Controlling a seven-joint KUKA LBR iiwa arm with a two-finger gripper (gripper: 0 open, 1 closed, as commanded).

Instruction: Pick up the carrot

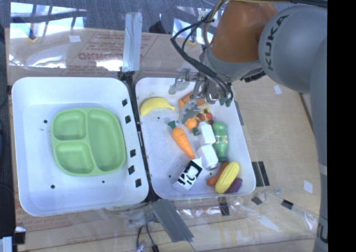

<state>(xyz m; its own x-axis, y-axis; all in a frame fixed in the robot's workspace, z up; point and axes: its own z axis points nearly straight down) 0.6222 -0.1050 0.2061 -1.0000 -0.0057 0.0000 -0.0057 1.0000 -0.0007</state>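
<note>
The carrot (182, 141) is orange with a small green top. It lies in the middle of the right bin (161, 181), pointing down and to the right. My gripper (190, 109) hangs over the upper part of that bin, just above and slightly right of the carrot's green end. It is low among the toys, and nothing shows as held in it. A small orange piece (192, 123) sits right under the gripper, next to the carrot's top.
A yellow banana (156, 105) lies left of the gripper. White blocks (207, 144), a green bottle (220, 134), a corn cob (227, 177) and a black-and-white item (190, 174) crowd the bin's right and lower side. The left bin holds a green divided plate (89, 141).
</note>
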